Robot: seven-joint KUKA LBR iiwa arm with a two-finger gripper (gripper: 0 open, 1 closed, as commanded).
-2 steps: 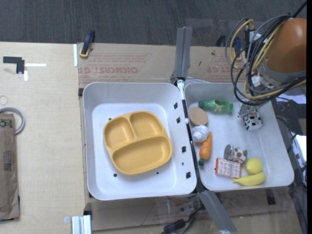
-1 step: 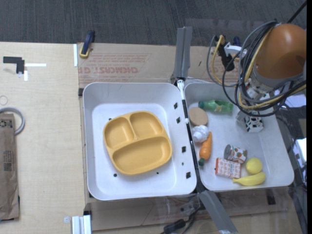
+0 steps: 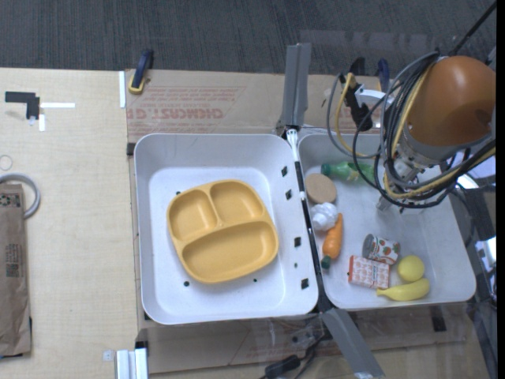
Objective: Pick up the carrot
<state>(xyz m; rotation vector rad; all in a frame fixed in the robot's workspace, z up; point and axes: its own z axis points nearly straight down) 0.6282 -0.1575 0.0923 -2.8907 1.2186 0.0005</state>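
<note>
Carrot (image 3: 334,238) lies in right bin (image 3: 450,290), against left wall, tilted, green top toward front, just below white garlic-like piece (image 3: 322,217); likely dumped loose, not arranged. We judge pick not yet begun. Arm hangs over bin's back right; tool state we cannot tell. Same bin: banana (image 3: 404,291), lemon (image 3: 411,269), small carton (image 3: 368,273). Left bin (image 3: 150,212) holds yellow divided plate (image 3: 223,230).

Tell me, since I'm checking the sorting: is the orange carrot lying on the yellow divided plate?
No: the orange carrot lies in the right white bin beside the left wall, while the yellow divided plate sits in the left white bin.
</note>
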